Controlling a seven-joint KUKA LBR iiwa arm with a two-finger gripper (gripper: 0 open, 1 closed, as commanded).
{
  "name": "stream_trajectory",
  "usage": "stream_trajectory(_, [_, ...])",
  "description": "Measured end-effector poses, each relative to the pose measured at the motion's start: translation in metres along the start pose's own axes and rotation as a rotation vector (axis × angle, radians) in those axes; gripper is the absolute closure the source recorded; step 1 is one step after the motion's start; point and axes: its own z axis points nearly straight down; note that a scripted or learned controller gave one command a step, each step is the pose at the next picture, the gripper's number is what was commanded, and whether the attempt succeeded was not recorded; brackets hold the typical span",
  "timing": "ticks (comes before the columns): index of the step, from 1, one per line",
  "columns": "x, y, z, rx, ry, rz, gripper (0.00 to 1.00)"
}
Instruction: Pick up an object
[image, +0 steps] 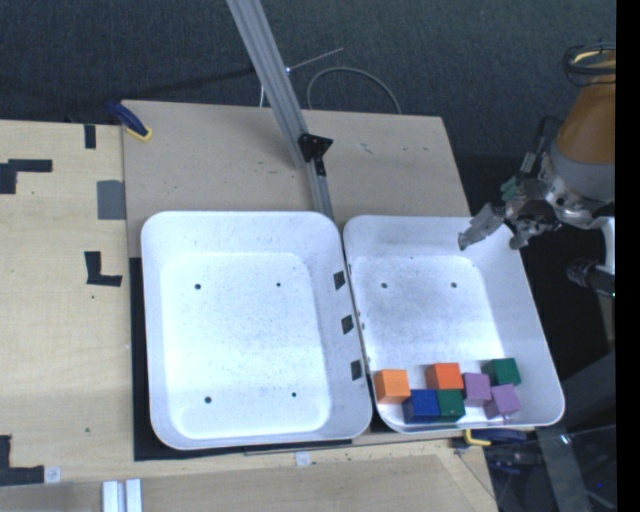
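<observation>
Camera view: my two-finger gripper (478, 234) hovers over the right white bin's (520, 300) far edge; I can't tell its state. Along its near edge sit seven small blocks: two orange (392, 383), two green (503, 371), two purple (477, 385), one blue (424, 404).

The arm (590, 120) is cut off by the right edge, only its wrist end in view. The gripper (478, 232) is too small and blurred to read. Among the blocks (447, 390), the blue one (423, 404) partly hides behind its neighbours
</observation>
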Motion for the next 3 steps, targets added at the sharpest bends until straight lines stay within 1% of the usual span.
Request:
stream_trajectory(1, [0.071,0.005,0.133,0.007,0.004,-0.002,0.00])
stream_trajectory(2, [0.033,-0.035,0.088,-0.001,-0.001,0.005,0.00])
stream_trajectory(3, [-0.003,-0.049,-0.018,-0.009,-0.003,0.003,0.00])
